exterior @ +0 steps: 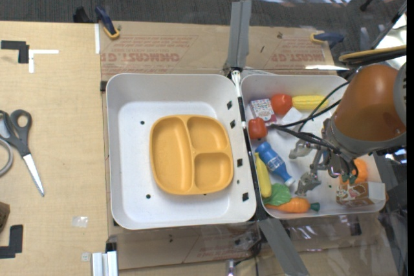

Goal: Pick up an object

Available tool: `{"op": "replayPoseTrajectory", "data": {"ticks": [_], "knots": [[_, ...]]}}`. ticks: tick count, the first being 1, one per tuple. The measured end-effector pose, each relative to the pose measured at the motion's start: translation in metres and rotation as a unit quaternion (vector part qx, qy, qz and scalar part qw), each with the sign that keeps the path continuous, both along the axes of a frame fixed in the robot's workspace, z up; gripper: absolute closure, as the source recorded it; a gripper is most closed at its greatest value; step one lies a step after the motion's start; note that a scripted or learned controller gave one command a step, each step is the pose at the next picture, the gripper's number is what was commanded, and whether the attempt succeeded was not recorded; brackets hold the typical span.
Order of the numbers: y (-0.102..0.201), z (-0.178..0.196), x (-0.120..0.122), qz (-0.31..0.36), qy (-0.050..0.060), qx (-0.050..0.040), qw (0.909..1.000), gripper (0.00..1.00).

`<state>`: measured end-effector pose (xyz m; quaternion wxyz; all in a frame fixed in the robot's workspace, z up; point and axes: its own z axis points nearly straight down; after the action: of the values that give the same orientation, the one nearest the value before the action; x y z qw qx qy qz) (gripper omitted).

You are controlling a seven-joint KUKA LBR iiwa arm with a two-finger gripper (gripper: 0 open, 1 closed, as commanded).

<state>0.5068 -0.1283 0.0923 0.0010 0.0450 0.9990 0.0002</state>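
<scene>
We see the arm's fingers [309,172] spread open, empty, above the right bin's [336,209] toys; the blue bottle [273,162] and carrot [292,205] crowd close, risking a glancing miss.

Yellow divided plate [191,155] looks matt plastic; white bins [123,158] smooth, slightly glossy plastic; bench [52,139] pale matt wood.
</scene>
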Motion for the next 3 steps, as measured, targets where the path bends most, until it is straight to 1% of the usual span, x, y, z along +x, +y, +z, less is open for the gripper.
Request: {"op": "replayPoseTrajectory", "data": {"ticks": [1,2,3], "knots": [[0.0317,0.0065,-0.0202,-0.057,-0.016,-0.0044,0.9983,0.00],[0.0300,0.0050,-0.0220,-0.131,-0.013,-0.0026,0.9914,0.00],[0.0291,0.0031,-0.0247,-0.221,-0.008,-0.0010,0.9753,0.00]]}}
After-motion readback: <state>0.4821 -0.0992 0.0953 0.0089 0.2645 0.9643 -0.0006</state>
